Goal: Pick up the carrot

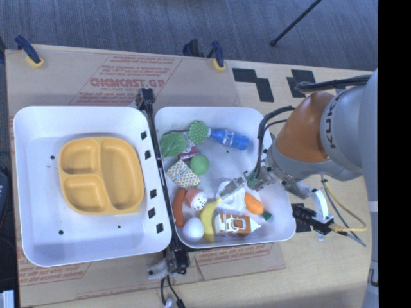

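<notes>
At the near edge of the right bin (276,172), a crowded row of toy food is seen: a white egg (193,230), a yellow banana (209,218) and a small printed carton (232,224) are packed against the front wall. Just behind the carton lies the carrot (254,204), short and orange with a green tip pointing toward the near right corner; it is touched or nearly touched by the carton and by a pale wrapped item (234,197) on its left. An orange-red sausage-like piece (179,204) is set along the left wall of the same bin.

The gripper (247,182) is positioned just above and behind the carrot, lowered from the grey arm with its orange band (305,133) on the right. This placement is judged to be an approach to the carrot. The claw's state cannot be told, since the tips are lost among the clutter. Nothing is seen held.

Farther back, a green ball (200,164), a checked packet (182,172), a leafy green piece (172,144) and a blue bottle (228,138) are scattered toward the rear wall. The carrot's tight neighbours are judged likely to hinder a clean grasp.

In the left bin (32,172), a yellow divided tray (101,174) is laid flat, well apart from the carrot.
</notes>
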### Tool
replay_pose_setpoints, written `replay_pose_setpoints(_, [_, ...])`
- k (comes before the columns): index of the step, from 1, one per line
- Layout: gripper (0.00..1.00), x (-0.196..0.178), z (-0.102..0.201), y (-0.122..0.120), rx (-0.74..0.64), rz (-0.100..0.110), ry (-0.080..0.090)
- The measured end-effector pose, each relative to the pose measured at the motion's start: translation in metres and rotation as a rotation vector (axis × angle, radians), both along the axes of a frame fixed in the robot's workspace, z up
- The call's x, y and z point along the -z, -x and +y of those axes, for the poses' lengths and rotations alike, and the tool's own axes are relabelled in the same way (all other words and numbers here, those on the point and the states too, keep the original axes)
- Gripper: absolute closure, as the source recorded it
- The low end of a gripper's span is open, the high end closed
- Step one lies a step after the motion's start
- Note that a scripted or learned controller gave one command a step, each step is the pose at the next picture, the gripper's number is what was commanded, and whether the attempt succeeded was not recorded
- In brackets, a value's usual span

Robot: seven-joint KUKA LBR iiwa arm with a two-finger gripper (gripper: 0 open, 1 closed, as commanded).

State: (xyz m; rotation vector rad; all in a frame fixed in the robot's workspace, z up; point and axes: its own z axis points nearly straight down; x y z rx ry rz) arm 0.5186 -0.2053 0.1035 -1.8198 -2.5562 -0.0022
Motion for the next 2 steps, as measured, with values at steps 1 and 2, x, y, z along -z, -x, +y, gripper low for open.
replay_pose_setpoints(1, [0.0, 0.011, 0.038, 0.006, -0.606, -0.003, 0.002])
replay_pose_setpoints(2, [0.0, 0.007, 0.012, 0.033, -0.728, -0.029, 0.017])
